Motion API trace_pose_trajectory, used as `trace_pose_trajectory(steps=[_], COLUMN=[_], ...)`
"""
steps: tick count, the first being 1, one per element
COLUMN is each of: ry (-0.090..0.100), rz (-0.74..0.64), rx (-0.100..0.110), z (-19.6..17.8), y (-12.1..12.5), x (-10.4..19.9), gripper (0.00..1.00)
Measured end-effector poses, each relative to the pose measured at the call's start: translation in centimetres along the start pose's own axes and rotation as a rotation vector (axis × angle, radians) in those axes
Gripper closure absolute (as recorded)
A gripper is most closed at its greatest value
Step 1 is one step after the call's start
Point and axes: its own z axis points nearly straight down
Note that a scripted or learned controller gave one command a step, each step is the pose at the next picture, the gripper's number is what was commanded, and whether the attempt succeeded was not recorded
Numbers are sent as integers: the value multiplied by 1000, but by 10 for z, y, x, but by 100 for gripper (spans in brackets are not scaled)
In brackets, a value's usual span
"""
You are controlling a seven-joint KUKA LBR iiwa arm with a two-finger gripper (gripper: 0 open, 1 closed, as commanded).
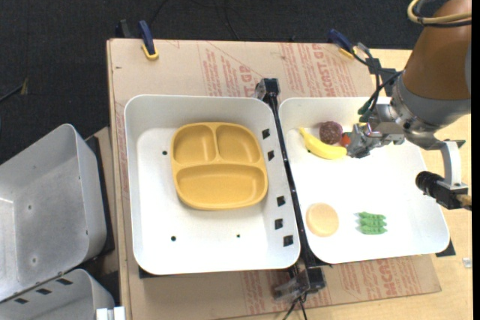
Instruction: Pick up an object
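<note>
Right bin [420, 191], near side: 1 tan disc [323, 219], 1 green piece [371, 222]. Farther back: 1 banana [324, 147], 1 dark red-brown fruit [331, 132], hand [357, 145] just beside the banana's end, open or closed can't tell. Left bin [142, 183]: 1 yellow three-compartment tray [220, 165].

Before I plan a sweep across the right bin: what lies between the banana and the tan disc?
In the camera view, only bare white bin floor separates the banana from the tan disc below it.
</note>
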Motion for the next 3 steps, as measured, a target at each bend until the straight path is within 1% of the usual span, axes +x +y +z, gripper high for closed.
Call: trace_pose_trajectory(steps=[1,2,3], ry=[2,2,3], rz=[-4,-5,-5], rx=[4,4,4], z=[-3,-1,4], y=[10,34,58], x=[52,100,154], gripper=[100,100,100])
